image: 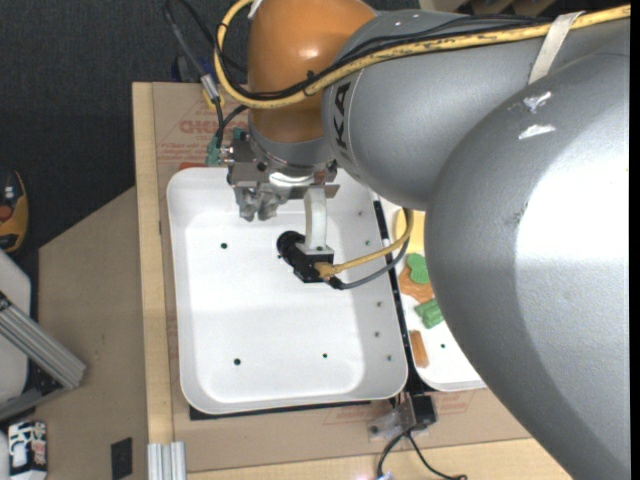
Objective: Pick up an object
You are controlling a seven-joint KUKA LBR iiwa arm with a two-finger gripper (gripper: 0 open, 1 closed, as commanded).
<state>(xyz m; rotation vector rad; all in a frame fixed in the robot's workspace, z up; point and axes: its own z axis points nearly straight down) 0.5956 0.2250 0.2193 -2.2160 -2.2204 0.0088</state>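
My gripper (285, 218) hangs over the far part of the left white bin (270, 368), under the orange wrist band (290, 48). A black part with a yellow cable (300, 258) sits at its lower end, close to the bin floor. I see no object under it. Small objects lie in the right bin (450, 373), mostly hidden by the arm: a green piece (415, 266), an orange piece (419, 291), another green piece (430, 315) and a thin orange stick (420, 348).
The grey arm (500, 168) covers most of the right bin and the right of the view. The bins rest on a brown board (160, 268). Cables and a small black connector (420, 411) lie at the front edge between the bins.
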